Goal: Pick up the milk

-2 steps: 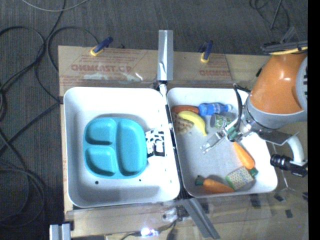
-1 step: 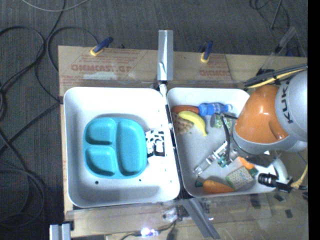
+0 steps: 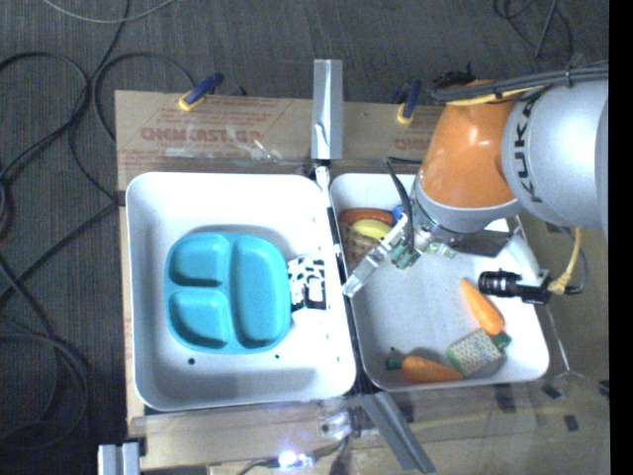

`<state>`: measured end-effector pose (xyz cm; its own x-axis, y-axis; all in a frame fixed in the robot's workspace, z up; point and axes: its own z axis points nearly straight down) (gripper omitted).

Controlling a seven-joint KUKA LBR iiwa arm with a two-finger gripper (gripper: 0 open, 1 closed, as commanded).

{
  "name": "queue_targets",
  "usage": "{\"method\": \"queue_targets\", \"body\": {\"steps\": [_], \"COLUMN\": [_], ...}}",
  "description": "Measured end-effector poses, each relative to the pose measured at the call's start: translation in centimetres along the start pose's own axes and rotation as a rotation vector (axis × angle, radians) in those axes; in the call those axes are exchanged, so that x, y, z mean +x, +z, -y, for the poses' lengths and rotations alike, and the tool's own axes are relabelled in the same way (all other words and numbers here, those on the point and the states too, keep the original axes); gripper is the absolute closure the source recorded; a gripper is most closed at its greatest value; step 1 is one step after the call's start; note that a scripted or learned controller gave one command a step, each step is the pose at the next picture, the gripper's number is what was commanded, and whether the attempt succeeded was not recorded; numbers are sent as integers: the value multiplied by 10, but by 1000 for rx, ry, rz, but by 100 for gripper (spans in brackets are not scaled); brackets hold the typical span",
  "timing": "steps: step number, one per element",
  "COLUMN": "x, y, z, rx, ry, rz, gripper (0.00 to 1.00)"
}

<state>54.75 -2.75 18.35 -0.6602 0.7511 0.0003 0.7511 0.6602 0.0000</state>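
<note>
The milk [image 3: 309, 281] is the small carton with black-and-white cow patches. It lies in the left bin [image 3: 148, 265], close to that bin's right wall and touching or just beside the right edge of the blue divided tray [image 3: 229, 290]. Its shape is hard to read from above, so I cannot tell for sure which way its long axis runs; it looks roughly in line with the wall.

The hand [image 3: 358, 277] hangs over the right bin [image 3: 534, 359], at its left edge, with its tip slanting down and to the left towards the divide between the two bins. Nothing shows in its grip, and I cannot tell whether it is released or clenched.

So the milk lies just to the left of the hand in this view, near it, at about the same height in the picture, with the two bin walls between them. In my judgement the coming move calls for a short shift left over the divide and then a descent. The tight spot is the narrow room between wall and tray.

The carrots [image 3: 482, 305] and other food in the right bin lie away from that path.
</note>
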Motion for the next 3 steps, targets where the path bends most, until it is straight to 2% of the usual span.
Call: {"method": "queue_targets", "body": {"steps": [1,2,3], "x": [4,-16,-19], "y": [0,94,-30], "z": [24,96,14], "rx": [2,-5,1], "ry": [-1,22,185], "rz": [0,6,1], "gripper": [0,0,0]}}
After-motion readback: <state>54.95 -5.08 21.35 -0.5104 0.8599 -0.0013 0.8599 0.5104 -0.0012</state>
